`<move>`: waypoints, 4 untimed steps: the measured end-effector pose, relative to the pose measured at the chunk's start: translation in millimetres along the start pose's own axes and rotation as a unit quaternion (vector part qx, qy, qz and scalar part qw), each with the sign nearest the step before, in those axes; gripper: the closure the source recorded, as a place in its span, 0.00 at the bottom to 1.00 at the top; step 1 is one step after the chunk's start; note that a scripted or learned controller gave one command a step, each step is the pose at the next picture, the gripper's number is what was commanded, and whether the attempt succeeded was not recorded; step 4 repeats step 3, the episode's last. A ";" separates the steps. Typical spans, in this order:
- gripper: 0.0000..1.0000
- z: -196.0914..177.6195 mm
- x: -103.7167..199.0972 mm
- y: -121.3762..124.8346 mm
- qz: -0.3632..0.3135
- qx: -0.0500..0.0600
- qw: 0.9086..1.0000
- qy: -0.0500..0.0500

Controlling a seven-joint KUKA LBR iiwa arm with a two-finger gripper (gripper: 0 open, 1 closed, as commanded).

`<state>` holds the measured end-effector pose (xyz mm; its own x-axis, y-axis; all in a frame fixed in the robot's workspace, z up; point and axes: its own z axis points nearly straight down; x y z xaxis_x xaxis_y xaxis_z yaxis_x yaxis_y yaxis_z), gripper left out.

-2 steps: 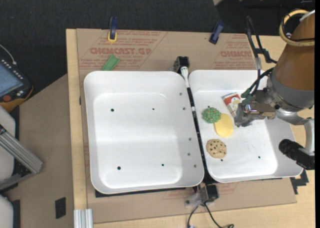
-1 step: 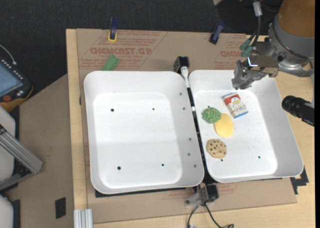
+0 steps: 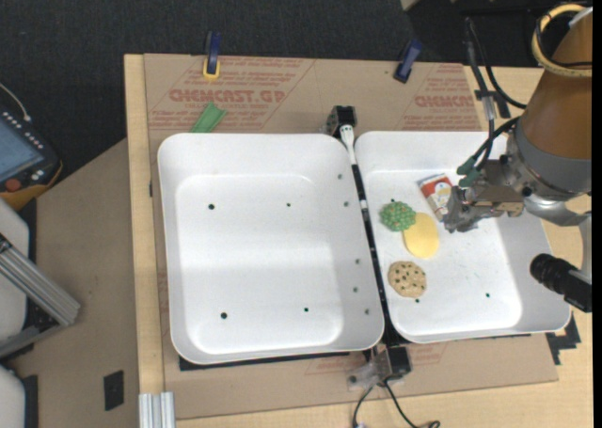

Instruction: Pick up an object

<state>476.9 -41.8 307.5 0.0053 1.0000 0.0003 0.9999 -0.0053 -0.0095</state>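
Note:
In the right bin (image 3: 489,309) lie a green bumpy ball (image 3: 398,216), a yellow oval piece (image 3: 423,236), a round cookie with dark chips (image 3: 407,278) and a small red-and-white packet (image 3: 435,190). My gripper (image 3: 454,217) hangs low over the bin, just right of the yellow piece and below the packet. The arm's wrist covers part of the packet's right side.
The left bin (image 3: 188,229) stands beside the right one, with a black divider strip (image 3: 360,210) between them. Both rest on a cardboard sheet (image 3: 282,87) held by blue clips (image 3: 213,48). A green tag (image 3: 206,118) lies on the cardboard at the back left.

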 end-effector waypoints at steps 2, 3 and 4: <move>1.00 -55.4 58.0 7.5 -0.004 -0.007 1.000 -0.001; 1.00 5.3 94.0 0.9 -0.005 -0.001 1.000 0.000; 1.00 5.3 94.0 0.9 -0.005 -0.001 1.000 0.000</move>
